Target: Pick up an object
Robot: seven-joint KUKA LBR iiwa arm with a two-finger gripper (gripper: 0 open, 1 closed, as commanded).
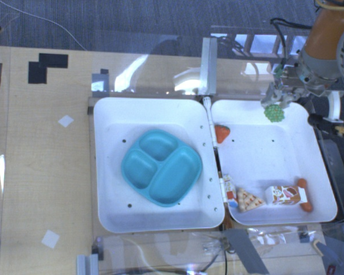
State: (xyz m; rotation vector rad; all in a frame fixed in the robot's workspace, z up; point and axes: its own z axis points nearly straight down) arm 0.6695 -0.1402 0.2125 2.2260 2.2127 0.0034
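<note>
Gripper (277,99) is parked at the far right corner of the right bin (318,153), and you've got a green broccoli-looking toy (274,113) right under the fingertips — touching or nearly so. Can't tell from this angle whether the fingers are apart or closed, so don't count it as grabbed. Key relation: the green piece sits directly below the tip, a hair toward the camera, lumpy and roundish with no real long axis, so wrist angle shouldn't matter much. Everything else is farther off — a red-orange piece (222,133) against the left wall, a small carton (286,195) and a patterned wedge (247,200) along the near edge. Left bin (109,153) holds a blue divided plate (161,167).
</note>
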